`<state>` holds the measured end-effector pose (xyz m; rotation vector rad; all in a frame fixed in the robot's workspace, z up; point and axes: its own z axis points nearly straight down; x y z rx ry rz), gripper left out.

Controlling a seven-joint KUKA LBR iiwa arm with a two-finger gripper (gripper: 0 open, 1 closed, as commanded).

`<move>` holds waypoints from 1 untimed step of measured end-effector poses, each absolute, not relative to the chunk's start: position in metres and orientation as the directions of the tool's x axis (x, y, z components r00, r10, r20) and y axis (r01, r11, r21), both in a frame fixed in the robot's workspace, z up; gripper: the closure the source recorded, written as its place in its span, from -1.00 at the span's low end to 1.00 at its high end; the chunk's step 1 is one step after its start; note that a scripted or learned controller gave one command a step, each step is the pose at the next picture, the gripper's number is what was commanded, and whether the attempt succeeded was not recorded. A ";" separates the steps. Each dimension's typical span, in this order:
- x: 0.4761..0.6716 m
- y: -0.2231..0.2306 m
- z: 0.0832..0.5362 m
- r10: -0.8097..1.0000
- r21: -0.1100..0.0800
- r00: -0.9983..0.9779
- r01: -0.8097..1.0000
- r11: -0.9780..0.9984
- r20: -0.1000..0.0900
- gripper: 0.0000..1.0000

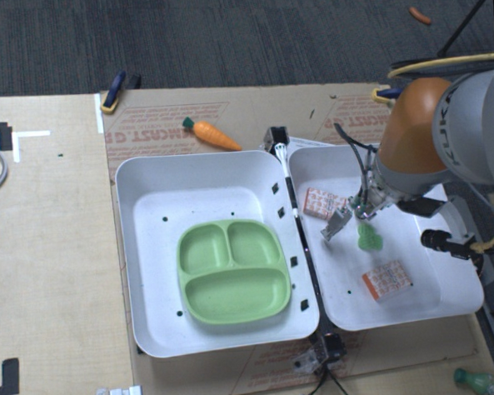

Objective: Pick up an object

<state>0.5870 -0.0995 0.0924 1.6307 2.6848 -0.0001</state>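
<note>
My gripper (350, 217) hangs low over the right bin (453, 292), near its middle, and is open. A small green object (370, 240) lies just below the right-hand finger (364, 210), close to its tip and not between the two fingers. The left-hand finger (336, 224) points down-left toward a pink-and-white packet (321, 203) lying by the bin's left wall. An orange-and-white packet (387, 280) rests on the bin floor nearer the front.
The left bin (143, 266) holds a green divided plate (233, 271). A toy carrot (212, 134) lies on the cardboard behind the bins. The arm's orange band (418, 123) looms over the right bin's back corner, and cables trail nearby.
</note>
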 end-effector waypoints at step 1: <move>0.587 -0.100 0.102 0.888 0.001 -0.460 0.888 0.460 -0.002 1.00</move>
